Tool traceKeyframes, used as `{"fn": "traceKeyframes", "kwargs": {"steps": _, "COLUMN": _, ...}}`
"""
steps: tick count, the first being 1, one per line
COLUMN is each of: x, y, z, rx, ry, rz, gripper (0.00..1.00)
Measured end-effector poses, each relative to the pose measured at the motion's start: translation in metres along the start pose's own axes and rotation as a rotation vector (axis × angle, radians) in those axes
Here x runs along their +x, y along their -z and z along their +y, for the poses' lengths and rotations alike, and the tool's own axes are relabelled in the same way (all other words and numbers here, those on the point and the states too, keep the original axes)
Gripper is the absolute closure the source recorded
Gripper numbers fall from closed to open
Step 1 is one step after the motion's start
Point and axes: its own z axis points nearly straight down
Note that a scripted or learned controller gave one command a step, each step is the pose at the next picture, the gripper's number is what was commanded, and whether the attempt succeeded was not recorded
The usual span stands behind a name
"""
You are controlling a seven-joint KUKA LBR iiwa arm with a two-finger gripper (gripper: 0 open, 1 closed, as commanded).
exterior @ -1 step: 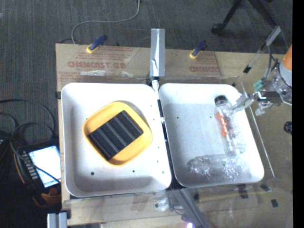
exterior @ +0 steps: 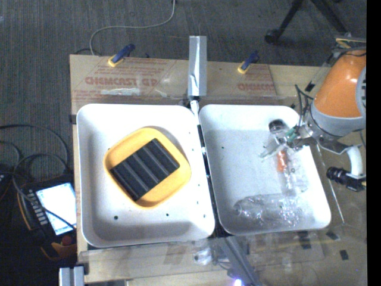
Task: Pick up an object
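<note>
The end effector (exterior: pixel 284 140) sits low over the upper right part of the right bin (exterior: pixel 238 159), below the orange band of the arm (exterior: pixel 339 94). Whether it is spread or closed cannot be told; the detail there is too small and blurred. A small orange item (exterior: pixel 280 161) lies just beside it, nature unclear. A clear crumpled plastic object (exterior: pixel 268 209) lies along the bin's lower edge, apart from the end effector. The left bin (exterior: pixel 95 219) holds a yellow tray with a black ribbed insert (exterior: pixel 147 167), lying tilted. Both bins rest side by side on the table (exterior: pixel 137 82), with two yellow-and-blue clamps (exterior: pixel 121 55) at its far edge.
</note>
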Motion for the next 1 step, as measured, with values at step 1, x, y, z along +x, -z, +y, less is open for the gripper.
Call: {"fn": "traceKeyframes", "kwargs": {"steps": 1, "x": -0.017, "y": -0.0337, "z": 0.0028, "rx": -0.002, "ry": 0.041, "rz": -0.001, "gripper": 0.0}}
